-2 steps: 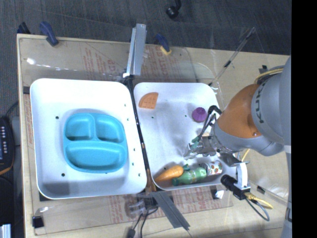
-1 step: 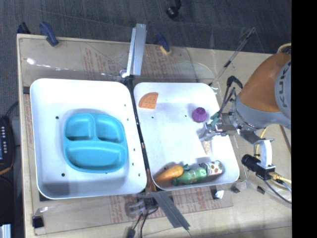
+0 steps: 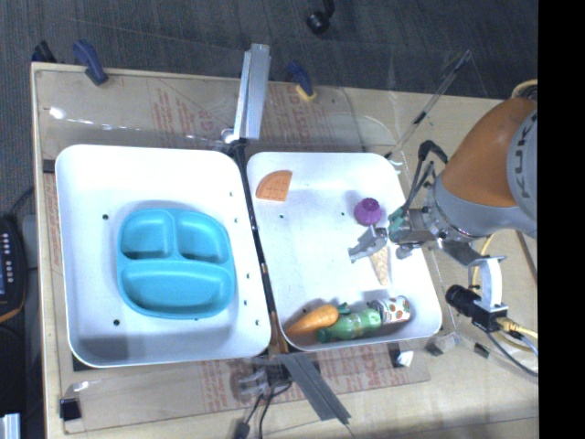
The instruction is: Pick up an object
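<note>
now the end effector (image 3: 373,242) reaches into the right bin (image 3: 311,245) from the right, just below a purple ball (image 3: 367,211). its fingers rest at the top of a pale cone (image 3: 380,264); how far apart they stand i cannot tell. an orange wedge (image 3: 273,187) lies near the top edge, a carrot (image 3: 312,319) and green bottle (image 3: 370,319) along the bottom. the left bin (image 3: 82,245) holds a blue tray (image 3: 175,262).

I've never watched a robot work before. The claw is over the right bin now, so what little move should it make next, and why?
Probably a short drop straight down. The gripper hovers in the right bin just above a pale cone-shaped piece, with the purple ball close beside it. The cone looks like the nearest thing to grab, though that is a guess.
</note>
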